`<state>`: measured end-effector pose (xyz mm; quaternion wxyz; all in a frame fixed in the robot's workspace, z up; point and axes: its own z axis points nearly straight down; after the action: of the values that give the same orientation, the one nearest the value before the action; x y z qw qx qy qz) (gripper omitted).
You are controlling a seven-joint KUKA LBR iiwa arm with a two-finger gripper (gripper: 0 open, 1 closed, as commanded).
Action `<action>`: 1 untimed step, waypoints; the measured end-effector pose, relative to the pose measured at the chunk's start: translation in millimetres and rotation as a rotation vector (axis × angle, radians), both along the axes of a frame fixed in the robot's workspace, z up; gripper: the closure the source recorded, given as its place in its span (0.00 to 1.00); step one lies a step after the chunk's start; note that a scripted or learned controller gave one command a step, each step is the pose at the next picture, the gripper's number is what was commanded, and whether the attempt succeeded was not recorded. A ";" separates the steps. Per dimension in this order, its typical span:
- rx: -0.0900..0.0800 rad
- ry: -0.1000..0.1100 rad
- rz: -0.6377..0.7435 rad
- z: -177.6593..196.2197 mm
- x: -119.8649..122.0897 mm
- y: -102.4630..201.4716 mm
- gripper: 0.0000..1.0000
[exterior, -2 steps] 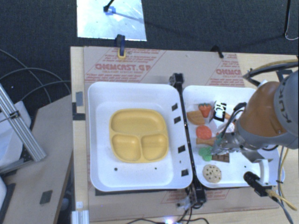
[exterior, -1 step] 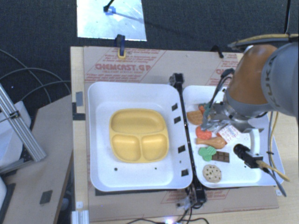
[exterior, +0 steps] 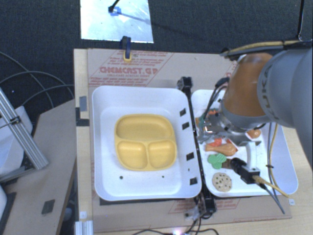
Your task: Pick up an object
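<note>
The table [exterior: 83, 131] carried two shallow white bins side by side on a printed cardboard sheet [exterior: 132, 70], which was clamped at its far edge, presumably to keep the sheet from shifting under the bins.

The left bin [exterior: 105, 180] held a yellow divided tray [exterior: 145, 142], lying flat near the bin's middle with its three compartments facing up. It stood apart from the work area and looked like a receiving dish rather than the thing to be lifted.

The right bin [exterior: 288, 180] held the small items. An orange piece shaped like a drumstick [exterior: 220, 147] lay near the bin's left wall, a green piece [exterior: 216, 160] sat just beside it on the near side, and a round cookie with dark chips [exterior: 222, 181] lay nearest the camera. Another orange piece [exterior: 254, 133] showed partly at the edge of the arm's wrist.

The arm [exterior: 274, 87] reached in from the right and stood low over the far part of the right bin, its bulk hiding what lay beneath. The gripper [exterior: 208, 126] was placed among the items at the bin's left side, close to the drumstick piece; whether it stood apart or together could not be told, and nothing was seen held. The pick was judged not yet secured.
</note>
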<state>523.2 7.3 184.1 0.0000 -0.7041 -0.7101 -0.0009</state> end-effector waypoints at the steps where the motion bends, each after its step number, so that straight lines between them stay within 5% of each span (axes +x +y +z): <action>1: -0.005 -0.017 -0.013 150.8 -18.9 -74.9 1.00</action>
<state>504.3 -67.5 335.0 -0.0077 -0.7086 -0.7056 -0.0052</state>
